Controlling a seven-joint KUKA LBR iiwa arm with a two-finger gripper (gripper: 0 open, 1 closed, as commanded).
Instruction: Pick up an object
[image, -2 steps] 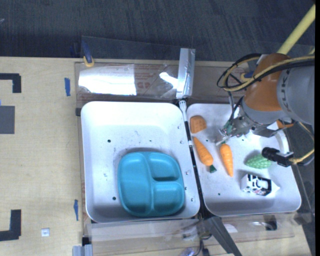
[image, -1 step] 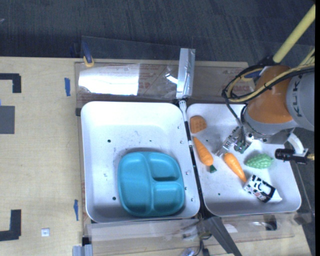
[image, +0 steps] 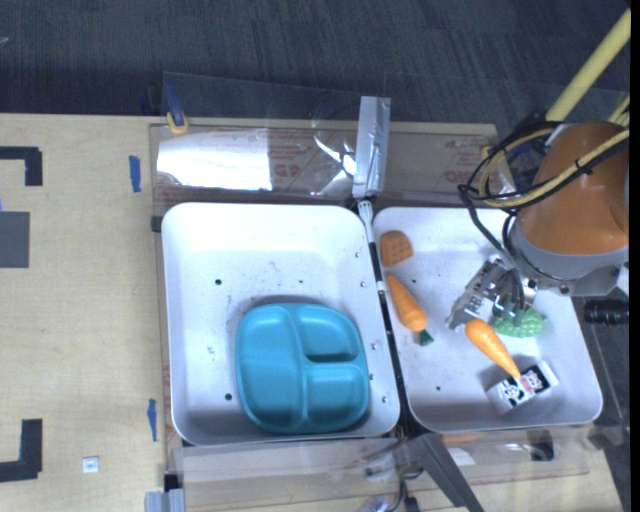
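Claw (image: 472, 305) low over the right bin (image: 570, 400), hanging off the grey arm with its orange band (image: 578, 200), in from the right. Spread or pressed together? Cannot tell from up here, metal parts too tangled to read. Nothing visibly pinched.

Just beside the claw, toward the near edge: an orange carrot (image: 490, 342), lying at a slant on the bin floor, pointed end toward the front right corner. Right next to that, a small green leafy piece (image: 524, 322), partly tucked under the wrist. Down past the carrot's tip, a little black-and-white item (image: 522, 385), touching or very nearly touching it; hard to say which.

Over on the left side of the same bin, a second carrot (image: 406, 303) close along the dividing wall, green stub at its lower end. Above it, near the back corner, a rounded orange-brown piece (image: 397, 247), apart from everything else.

Left bin (image: 200, 260): a blue divided plate (image: 300, 368) flat on the floor, pushed toward the front edge, three compartments up.

Behind both bins, a clear plastic sheet (image: 260, 150) and cardboard. Pale wooden tabletop (image: 70, 300) out to the left, with black and blue tape marks. Yellow rod (image: 592, 58) slanting across the top right corner, black and yellow cables looping above the arm.
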